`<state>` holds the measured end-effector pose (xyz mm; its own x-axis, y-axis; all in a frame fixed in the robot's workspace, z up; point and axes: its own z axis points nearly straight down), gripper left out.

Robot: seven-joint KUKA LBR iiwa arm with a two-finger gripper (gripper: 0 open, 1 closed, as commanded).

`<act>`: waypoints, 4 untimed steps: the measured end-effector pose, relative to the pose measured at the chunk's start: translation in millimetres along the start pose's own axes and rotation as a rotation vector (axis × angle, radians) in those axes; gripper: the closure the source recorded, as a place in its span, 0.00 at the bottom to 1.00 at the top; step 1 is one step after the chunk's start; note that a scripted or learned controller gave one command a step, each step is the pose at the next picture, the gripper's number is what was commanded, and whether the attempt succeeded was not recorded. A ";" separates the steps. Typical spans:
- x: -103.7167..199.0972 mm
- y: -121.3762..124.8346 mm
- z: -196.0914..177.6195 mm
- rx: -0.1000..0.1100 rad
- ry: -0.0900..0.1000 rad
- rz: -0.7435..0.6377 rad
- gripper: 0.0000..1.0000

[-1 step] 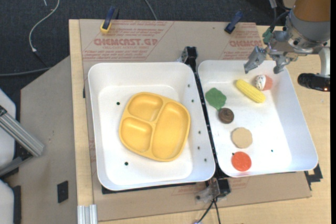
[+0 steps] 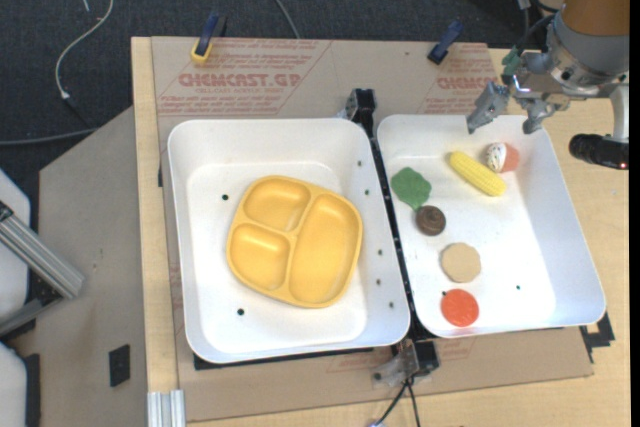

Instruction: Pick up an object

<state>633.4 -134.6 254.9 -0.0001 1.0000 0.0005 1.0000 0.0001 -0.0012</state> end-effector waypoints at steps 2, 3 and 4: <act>2.8 11.8 118.5 0.004 0.001 -0.001 0.00; -0.1 16.1 161.4 -0.012 -0.009 -0.001 0.00; 0.0 17.7 147.1 -0.018 -0.008 0.000 1.00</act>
<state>651.0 -134.6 107.8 -0.0002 1.0000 -0.0077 0.9999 0.0003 0.0164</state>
